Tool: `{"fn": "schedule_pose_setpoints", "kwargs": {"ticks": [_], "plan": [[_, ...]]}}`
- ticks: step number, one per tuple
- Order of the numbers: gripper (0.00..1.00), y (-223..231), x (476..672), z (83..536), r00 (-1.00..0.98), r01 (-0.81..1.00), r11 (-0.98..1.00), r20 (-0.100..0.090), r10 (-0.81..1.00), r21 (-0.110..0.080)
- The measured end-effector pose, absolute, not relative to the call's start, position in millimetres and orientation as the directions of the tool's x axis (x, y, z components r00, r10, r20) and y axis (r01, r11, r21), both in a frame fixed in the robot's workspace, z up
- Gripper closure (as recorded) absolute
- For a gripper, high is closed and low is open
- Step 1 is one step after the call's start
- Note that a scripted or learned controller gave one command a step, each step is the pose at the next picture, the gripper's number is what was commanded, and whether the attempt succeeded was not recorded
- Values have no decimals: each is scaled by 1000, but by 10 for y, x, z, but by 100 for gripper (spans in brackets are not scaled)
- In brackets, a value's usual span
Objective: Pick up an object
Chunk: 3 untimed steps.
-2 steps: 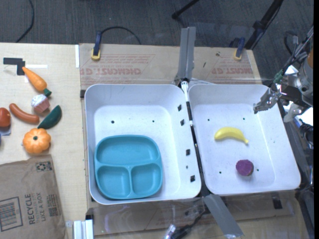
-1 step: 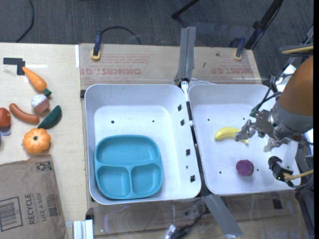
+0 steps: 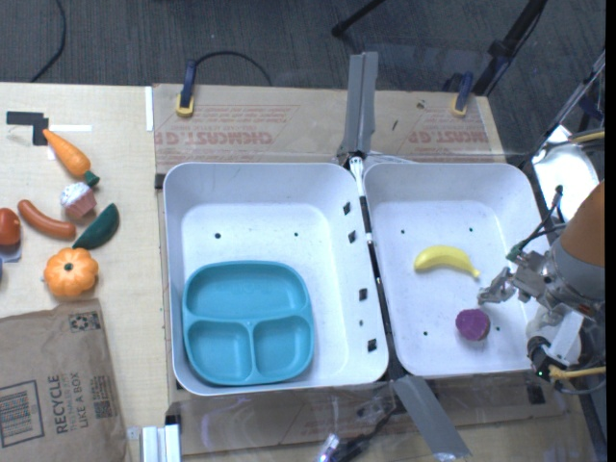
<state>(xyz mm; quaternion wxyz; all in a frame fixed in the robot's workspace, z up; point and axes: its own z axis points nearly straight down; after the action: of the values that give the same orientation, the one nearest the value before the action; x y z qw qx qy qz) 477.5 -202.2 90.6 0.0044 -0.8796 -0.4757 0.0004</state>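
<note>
Gripper (image 3: 502,287) is hovering at the right edge of the frame, over the right bin (image 3: 385,258); its fingers are pointing left, slightly parted, gripping nothing. Purple ball (image 3: 472,324) is lying just below and left of the tips, in the bin's lower right. Banana (image 3: 447,260) is resting a little farther off, up and left, its long axis running roughly left to right. Ball is looking like the nearer pick. Blue tray (image 3: 248,322) is sitting in the left bin (image 3: 178,258).

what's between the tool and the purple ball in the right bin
Nothing visible. The tool hangs at the right bin's right side, the purple ball just below-left of it on bare floor. The banana lies further up, off that path.
</note>
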Motion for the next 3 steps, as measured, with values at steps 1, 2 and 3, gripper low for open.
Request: {"fn": "schedule_pose_setpoints", "kwargs": {"ticks": [1,2,3], "plan": [[0,-1722,5563,1633,542,841,-542,-2,841,-2],[0,-1737,5101,926,639,769,-639,-2,769,-4],[0,-1118,4887,908,704,710,-704,-2,710,-5]]}}
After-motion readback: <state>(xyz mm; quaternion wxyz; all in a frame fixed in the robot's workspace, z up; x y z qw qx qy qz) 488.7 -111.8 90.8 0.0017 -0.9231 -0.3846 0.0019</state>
